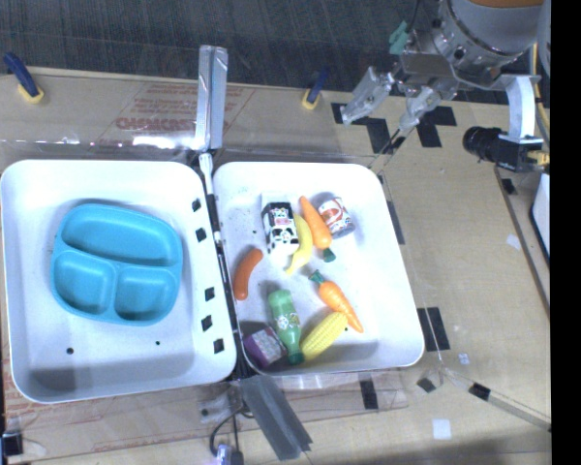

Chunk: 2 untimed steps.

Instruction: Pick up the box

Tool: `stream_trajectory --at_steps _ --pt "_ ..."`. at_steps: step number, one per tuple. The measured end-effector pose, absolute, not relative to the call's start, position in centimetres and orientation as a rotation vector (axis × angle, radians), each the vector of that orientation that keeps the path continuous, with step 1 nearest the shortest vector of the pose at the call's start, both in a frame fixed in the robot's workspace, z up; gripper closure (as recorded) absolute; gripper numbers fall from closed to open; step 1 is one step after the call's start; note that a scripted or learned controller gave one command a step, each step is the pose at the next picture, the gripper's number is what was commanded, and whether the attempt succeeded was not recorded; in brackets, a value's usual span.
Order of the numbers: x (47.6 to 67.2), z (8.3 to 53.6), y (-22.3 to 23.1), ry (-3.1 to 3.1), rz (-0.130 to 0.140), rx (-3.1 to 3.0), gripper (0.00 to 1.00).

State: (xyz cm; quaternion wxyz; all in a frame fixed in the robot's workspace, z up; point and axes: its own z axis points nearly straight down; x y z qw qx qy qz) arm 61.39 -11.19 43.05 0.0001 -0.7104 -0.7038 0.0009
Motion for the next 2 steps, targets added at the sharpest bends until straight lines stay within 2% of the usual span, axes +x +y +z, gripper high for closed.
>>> stream_trajectory --at_steps 1,2 --pt "64.11 42.87 -12.08 -2.299 0.001 -2.144 0.0" --pt "64.11 42.88 -12.08 -2.299 0.001 -2.144 0.0"
